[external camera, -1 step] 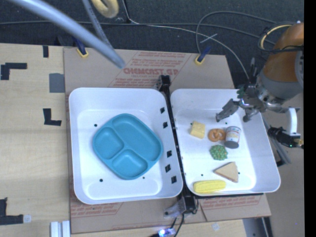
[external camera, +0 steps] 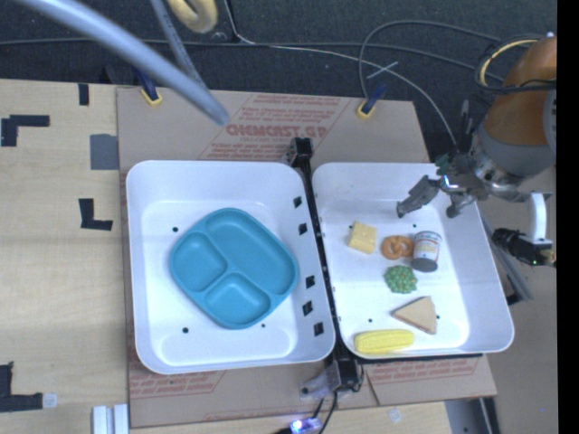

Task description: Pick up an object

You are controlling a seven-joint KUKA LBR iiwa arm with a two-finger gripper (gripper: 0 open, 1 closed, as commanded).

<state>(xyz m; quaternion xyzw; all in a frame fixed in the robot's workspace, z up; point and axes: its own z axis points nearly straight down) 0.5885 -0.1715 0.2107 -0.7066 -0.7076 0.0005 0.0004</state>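
Observation:
The right bin (external camera: 344, 183) holds several small items: a yellow cheese cube (external camera: 363, 238), a brown pretzel-like piece (external camera: 395, 247), a small tin can (external camera: 426, 250), green broccoli (external camera: 401, 279), a tan sandwich wedge (external camera: 416, 315) and a yellow corn cob (external camera: 384, 340). My gripper (external camera: 436, 199) hangs over the bin's upper right part, above and apart from the can and pretzel. Its two dark fingers spread apart, one toward the left (external camera: 412, 199), with nothing between them.
The left bin (external camera: 145, 188) carries a blue divided plate (external camera: 232, 266). A black divider clip line (external camera: 308, 242) runs between the bins. Cables loop behind the right bin (external camera: 389, 61). The arm's orange-banded wrist (external camera: 525, 107) stands at the right edge.

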